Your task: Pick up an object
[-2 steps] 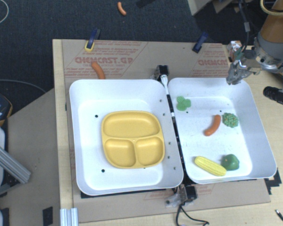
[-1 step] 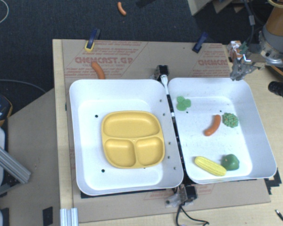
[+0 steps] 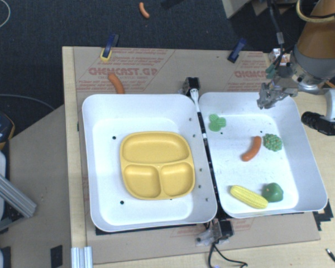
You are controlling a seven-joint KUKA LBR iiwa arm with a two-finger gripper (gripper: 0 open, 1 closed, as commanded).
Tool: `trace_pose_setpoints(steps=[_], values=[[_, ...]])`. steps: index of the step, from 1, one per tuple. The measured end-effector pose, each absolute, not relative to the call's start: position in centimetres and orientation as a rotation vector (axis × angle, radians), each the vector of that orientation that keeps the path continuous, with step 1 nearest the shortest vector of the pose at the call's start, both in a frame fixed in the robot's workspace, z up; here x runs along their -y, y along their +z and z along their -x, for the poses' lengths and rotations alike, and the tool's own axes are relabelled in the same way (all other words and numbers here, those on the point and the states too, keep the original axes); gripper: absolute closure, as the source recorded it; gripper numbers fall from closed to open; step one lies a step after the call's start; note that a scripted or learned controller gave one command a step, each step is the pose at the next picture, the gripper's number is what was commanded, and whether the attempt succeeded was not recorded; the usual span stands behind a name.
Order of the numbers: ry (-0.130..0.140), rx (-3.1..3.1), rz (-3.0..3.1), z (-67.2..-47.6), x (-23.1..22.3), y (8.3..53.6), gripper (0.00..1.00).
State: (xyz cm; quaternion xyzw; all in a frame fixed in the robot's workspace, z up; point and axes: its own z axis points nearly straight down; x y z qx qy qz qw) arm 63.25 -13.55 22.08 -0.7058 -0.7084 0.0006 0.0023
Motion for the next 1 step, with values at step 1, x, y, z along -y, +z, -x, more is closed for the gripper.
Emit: trace_pose_setpoints(steps=[1], values=[[0.003, 2.221, 2.214, -58.95, 9.64, 21.56, 1.00]])
